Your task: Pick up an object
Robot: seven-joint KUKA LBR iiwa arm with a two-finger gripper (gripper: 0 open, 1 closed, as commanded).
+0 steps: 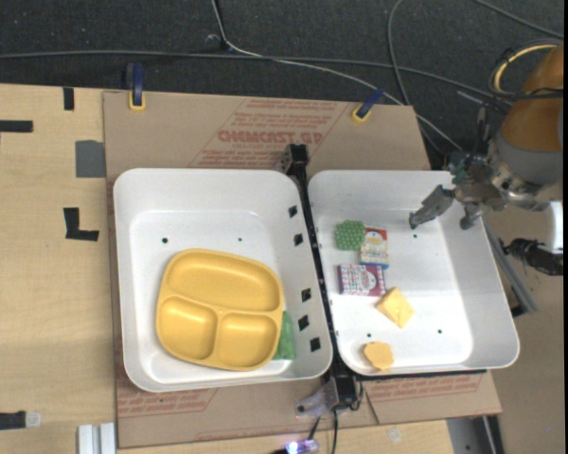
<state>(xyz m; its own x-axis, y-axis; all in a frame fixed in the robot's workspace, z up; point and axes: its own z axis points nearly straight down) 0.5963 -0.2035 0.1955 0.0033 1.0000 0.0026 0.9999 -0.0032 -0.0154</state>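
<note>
The right bin (pixel 473 301) holds several small things: a green round piece (pixel 350 234), a small printed packet (pixel 374 246), a purple-and-white packet (pixel 362 278), a yellow wedge (pixel 396 306) and an orange piece (pixel 380 355) near the front wall. My gripper (pixel 446 208) hovers over the bin's far right part, well to the right of these items. Its two fingers are spread apart and nothing sits between them. The left bin (pixel 133 216) holds a yellow divided tray (pixel 220 307) with a green object (pixel 286 339) tucked at its right edge.
Both bins rest on a cardboard sheet (pixel 265 135) clamped at the back. A black divider clip (pixel 298 164) sits where the bins meet. Cables (pixel 218 41) run across the dark backdrop. The arm's wrist (pixel 530 149) stands over the right bin's far right corner.
</note>
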